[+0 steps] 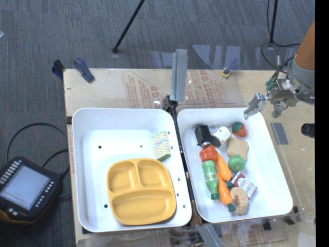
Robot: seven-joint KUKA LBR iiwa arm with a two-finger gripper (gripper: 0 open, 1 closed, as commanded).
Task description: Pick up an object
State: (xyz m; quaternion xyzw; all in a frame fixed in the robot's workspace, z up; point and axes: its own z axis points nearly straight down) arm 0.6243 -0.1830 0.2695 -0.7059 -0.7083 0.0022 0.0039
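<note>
Toy food [224, 170] in right bin [277, 179], plywood bench [128, 89], grey carpet [61, 24]

Bench [128, 89]: brown board top, red print | left white bin [87, 138] and right white bin [275, 174] side by side, touching | blue clamp [82, 69] at back-left edge
</note>
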